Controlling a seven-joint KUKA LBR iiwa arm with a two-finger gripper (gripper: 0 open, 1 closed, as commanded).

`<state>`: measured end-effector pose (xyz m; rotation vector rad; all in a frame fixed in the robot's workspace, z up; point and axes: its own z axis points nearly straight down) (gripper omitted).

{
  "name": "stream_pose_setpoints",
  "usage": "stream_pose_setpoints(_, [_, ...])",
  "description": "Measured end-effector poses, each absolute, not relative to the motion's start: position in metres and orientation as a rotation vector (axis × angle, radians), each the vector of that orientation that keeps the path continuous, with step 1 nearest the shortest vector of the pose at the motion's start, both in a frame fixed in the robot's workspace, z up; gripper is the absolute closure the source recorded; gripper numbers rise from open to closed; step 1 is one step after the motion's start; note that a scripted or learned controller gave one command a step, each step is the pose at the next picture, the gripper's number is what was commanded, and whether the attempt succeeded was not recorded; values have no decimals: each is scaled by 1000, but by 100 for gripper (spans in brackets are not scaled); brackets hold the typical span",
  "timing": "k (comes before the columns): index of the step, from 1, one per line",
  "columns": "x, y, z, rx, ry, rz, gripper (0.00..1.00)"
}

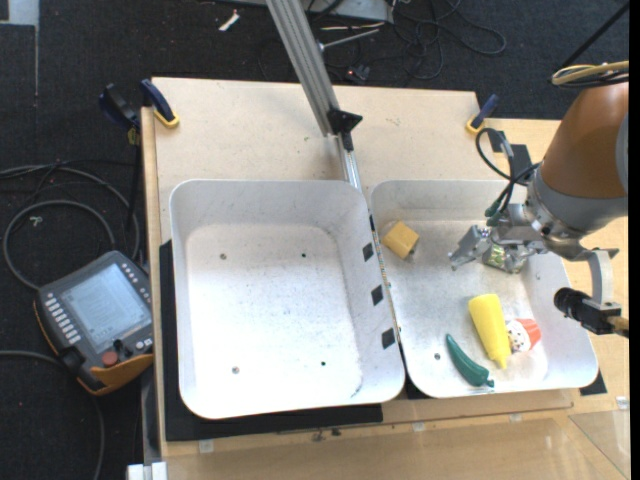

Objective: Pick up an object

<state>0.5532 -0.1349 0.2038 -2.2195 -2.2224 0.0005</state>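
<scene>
The arm [590, 158] is reaching in from three o'clock and its gripper [480, 249] is hanging over the upper middle of the right bin [430, 200], with metal fingers [465, 247] spread apart and nothing lying between them, though a small greenish object [499, 258] is sitting just beside them toward three o'clock. A tan block [401, 239] is resting at nine o'clock of the gripper, while a yellow object [489, 329], a red-and-white toy [522, 336] touching it, and a green object [466, 360] are lying toward six o'clock. The left bin [185, 208] is sitting alongside at nine o'clock.
</scene>
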Motion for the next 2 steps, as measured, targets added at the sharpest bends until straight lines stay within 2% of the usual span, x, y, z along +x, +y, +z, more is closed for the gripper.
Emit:
stream_pose_setpoints(1, [553,-135,204,-2221,-2221,0,0])
stream_pose_setpoints(2, [559,-140,156,-2220,-2218,5,0])
